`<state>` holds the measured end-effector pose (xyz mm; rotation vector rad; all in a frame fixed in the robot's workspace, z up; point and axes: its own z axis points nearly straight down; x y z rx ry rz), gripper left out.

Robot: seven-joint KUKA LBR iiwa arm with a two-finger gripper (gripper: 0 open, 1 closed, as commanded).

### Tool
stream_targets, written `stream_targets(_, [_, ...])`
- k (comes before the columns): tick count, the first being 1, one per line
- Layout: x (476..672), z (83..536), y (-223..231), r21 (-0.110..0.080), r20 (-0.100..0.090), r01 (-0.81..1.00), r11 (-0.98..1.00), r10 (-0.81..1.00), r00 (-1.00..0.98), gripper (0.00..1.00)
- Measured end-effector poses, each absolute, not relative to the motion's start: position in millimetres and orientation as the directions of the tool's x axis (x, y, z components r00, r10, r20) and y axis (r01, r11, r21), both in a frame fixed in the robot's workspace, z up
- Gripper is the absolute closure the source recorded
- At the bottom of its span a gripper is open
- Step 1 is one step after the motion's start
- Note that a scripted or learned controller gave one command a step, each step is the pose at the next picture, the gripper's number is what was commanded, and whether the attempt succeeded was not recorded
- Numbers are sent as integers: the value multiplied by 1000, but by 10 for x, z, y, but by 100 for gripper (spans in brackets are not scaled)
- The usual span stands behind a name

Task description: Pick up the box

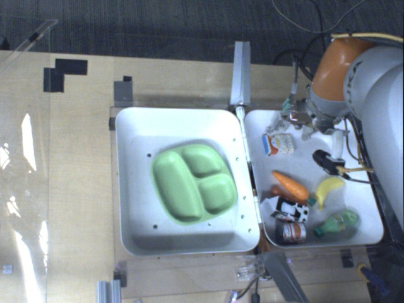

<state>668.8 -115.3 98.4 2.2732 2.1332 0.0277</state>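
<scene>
The gripper hangs with the box just below its jaws; their state cannot be told.

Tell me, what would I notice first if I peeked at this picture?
Probably the big light-green plastic tray with three compartments, lying alone in the middle of the left white bin. Next, the bright jumble in the right white bin: an orange carrot, a yellow banana, a green plastic bottle and a small white carton box with red and blue print. The grey arm with its orange band looms over that bin's far right corner.
</scene>
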Motion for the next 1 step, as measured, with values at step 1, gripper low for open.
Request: stream_targets(1, [6587,989,-1139,33,-2,998,-61,998,61,0])
